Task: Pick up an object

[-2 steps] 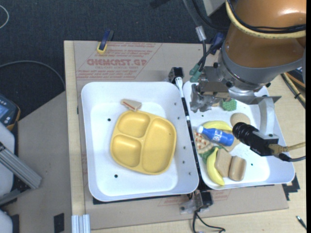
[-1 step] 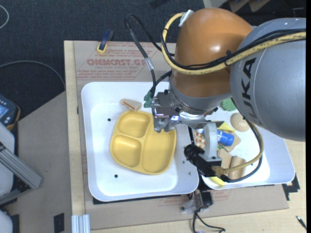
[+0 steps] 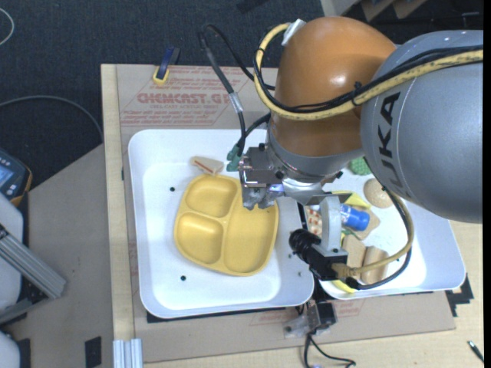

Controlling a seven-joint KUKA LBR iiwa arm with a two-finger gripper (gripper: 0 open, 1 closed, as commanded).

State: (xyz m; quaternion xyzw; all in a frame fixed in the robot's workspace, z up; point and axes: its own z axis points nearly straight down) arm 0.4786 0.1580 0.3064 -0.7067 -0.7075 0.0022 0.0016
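Brown-topped bench [image 3: 184,90] on dark carpet [image 3: 77,29]; gripper [image 3: 257,194], finger state indiscernible, sat over yellow tray [image 3: 222,232] at centre of the left bin [image 3: 153,228].

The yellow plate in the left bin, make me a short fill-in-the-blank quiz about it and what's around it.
1. The yellow plate is divided into ___ compartments.
2. The plate lies in the ___ bin of the camera view.
3. The band above the arm's wrist is coloured ___.
4. The gripper is above the plate's ___ edge in the camera view.

Missing words: three; left; orange; right
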